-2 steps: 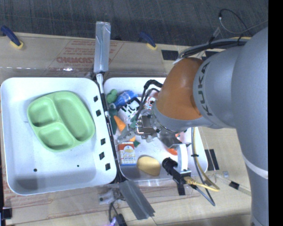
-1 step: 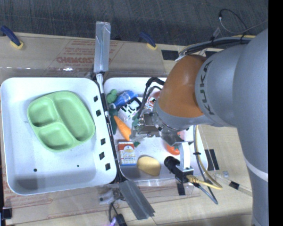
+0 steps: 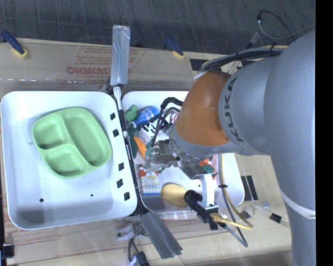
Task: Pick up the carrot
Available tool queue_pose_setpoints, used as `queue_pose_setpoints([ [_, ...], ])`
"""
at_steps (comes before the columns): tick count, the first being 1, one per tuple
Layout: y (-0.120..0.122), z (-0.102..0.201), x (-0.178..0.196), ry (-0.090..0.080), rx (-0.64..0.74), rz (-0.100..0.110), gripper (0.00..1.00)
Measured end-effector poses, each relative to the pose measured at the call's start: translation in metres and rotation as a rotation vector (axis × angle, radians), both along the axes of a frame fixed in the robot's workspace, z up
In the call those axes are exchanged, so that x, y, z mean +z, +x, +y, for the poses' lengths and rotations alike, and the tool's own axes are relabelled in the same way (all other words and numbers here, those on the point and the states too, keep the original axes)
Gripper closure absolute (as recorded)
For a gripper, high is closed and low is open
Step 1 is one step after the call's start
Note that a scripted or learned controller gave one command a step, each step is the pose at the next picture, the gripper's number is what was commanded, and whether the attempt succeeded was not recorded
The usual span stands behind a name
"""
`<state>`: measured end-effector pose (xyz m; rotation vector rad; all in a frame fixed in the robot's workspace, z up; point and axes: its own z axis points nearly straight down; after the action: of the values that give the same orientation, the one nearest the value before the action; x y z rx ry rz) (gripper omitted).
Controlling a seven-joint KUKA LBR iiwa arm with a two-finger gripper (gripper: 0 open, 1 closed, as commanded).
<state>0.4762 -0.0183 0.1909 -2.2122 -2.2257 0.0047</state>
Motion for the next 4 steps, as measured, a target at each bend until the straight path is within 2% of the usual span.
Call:
queue_pose_setpoints([
  [1,0.039,-0.016,0.098,0.0,-0.048,-0.004,1.0],
  [2,0.039,-0.016,0.097,0.0,-0.047,-0.002,0.0],
  [3,0.01,-0.014,-0.001,-0.001,-0.206,0.003,0.0],
  [4,0.049,-0.052,0.0,0.0,-0.187,0.0,0.0],
])
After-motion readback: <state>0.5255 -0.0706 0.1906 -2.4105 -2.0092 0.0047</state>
